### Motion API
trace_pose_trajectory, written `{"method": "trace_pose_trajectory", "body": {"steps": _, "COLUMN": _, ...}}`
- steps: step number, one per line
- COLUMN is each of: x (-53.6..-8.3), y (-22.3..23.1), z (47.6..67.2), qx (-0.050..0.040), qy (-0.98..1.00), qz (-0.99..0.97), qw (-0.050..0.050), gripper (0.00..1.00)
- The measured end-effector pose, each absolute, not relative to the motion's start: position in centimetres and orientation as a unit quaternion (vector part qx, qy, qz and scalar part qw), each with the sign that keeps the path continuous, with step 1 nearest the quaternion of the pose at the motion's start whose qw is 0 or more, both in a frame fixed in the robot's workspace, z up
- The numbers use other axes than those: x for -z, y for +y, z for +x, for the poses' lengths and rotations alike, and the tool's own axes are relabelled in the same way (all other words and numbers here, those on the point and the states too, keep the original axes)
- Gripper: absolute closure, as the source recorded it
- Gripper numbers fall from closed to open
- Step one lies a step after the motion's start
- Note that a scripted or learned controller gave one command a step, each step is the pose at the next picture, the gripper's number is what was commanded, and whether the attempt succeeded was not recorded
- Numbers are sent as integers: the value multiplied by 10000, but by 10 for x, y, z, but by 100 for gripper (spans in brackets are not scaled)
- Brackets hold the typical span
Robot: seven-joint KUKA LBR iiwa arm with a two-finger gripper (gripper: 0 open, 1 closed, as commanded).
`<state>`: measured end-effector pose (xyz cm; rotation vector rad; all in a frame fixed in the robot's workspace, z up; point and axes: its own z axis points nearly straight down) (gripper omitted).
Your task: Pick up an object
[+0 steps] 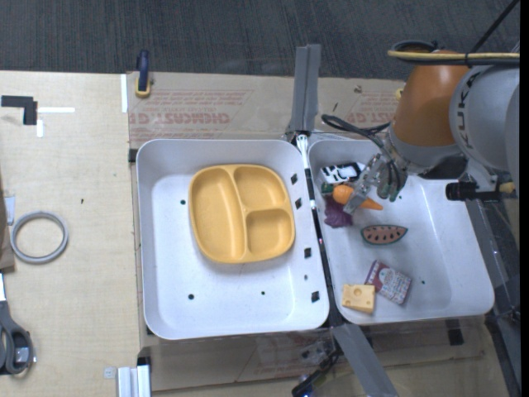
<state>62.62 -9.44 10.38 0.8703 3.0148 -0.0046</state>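
Observation:
The right bin (446, 255) holds several small items. At its upper left lies an orange carrot (342, 193), with a black-and-white piece (340, 172) above it and a purple piece (335, 214) below it. My gripper (376, 188) is low over the carrot's right end and hides part of it. Farther down lie a watermelon slice (384, 235), a small pink packet (391, 284) and a yellow cheese wedge (358, 298). The grey arm with its orange band (430, 98) reaches in from the upper right.
A yellow divided plate (242, 213) sits in the left bin (165, 288). A grey divider bar (304, 89) runs between the bins at the back. On the bench to the left lie a grey ring (37, 236) and scissors (15, 350).

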Motion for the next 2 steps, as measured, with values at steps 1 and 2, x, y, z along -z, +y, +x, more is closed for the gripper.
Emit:
{"method": "trace_pose_trajectory", "body": {"steps": 1, "x": -192, "y": -29, "z": 619, "qx": 4, "qy": 9110, "qz": 4125, "qw": 11, "gripper": 100}}
{"method": "trace_pose_trajectory", "body": {"steps": 2, "x": -191, "y": 5, "z": 617, "qx": 8, "qy": 8705, "qz": 4921, "qw": 5, "gripper": 100}}
